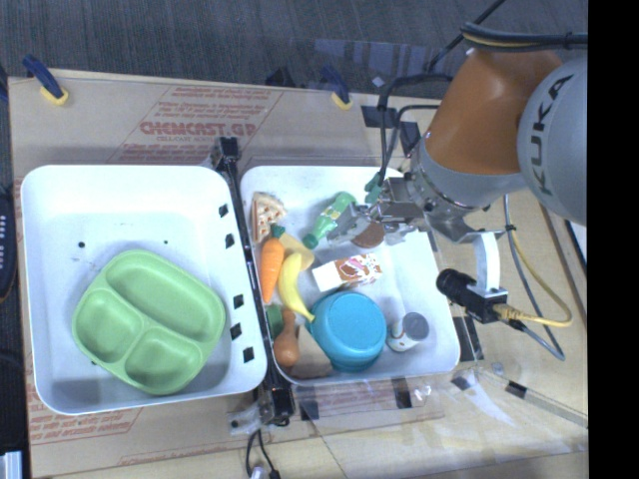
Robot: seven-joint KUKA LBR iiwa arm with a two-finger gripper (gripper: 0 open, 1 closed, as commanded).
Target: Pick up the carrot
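Cardboard printed with red "CHEMCAST GP" lettering covers the bench [190, 118] under two white bins; the left bin [60, 198] holds a green divided plate [150, 319]. The carrot [271, 267] lies in the right bin [424, 267], close against its left wall, touching a banana [292, 282], with a blue bowl [348, 329] near. It looks like a small toy — probably light, stiff and smooth, so a pinch across the thicker orange middle should suit it best, though the wall and banana crowd both sides. The tool [371, 220] hangs over the bin's upper middle, beside a green bottle [328, 219], well apart from the carrot; whether it is released or clenched I cannot tell. "KUKA" reads on the arm [519, 108].
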